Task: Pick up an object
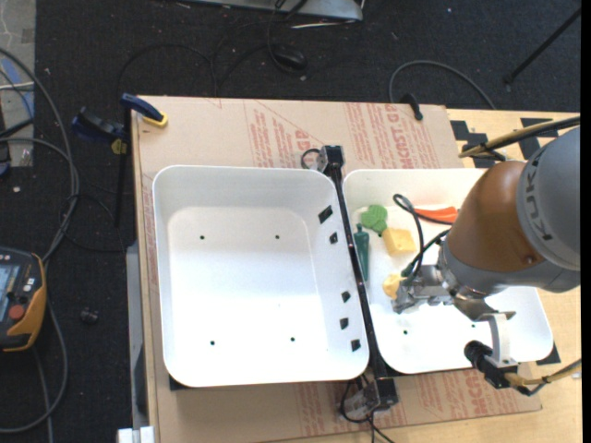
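Note:
The right bin (434, 358) holds a few small objects: a green lumpy piece (373, 217), a pale yellow block (399, 240), an orange strip (436, 214), a dark green stick (361, 250) along the left wall, and a small yellow piece (391, 286). My gripper (411, 298) hangs low in this bin, right beside the small yellow piece. The grey and orange arm (503, 233) covers the bin's right half and hides whatever lies below it.
The left bin (249, 275) sits next to the right one, split from it by a black divider bar (349, 247). A blue and yellow clamp (143, 109) rests at the bench's far left corner. Cables trail over the dark floor.

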You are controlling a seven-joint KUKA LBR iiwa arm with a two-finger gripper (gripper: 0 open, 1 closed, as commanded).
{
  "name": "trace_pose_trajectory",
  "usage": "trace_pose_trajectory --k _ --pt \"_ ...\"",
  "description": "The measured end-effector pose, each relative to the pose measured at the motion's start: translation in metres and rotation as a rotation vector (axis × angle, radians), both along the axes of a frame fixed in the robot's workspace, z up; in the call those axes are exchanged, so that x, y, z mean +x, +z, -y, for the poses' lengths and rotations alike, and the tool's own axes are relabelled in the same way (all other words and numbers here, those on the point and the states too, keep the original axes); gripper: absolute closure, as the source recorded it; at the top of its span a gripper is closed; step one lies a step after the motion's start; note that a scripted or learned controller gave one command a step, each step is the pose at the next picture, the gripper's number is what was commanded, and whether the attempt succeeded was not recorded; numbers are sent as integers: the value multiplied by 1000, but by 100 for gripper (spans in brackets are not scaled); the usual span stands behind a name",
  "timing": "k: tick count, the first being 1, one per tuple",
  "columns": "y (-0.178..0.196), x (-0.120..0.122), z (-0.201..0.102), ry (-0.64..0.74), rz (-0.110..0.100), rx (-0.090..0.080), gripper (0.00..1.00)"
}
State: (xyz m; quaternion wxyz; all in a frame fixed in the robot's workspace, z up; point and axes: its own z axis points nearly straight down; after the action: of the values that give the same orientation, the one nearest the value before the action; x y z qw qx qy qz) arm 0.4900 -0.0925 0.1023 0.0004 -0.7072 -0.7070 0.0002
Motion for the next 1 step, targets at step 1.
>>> trace_pose_trajectory --k 1 --pt "42 0 3 0 4 -1 100"
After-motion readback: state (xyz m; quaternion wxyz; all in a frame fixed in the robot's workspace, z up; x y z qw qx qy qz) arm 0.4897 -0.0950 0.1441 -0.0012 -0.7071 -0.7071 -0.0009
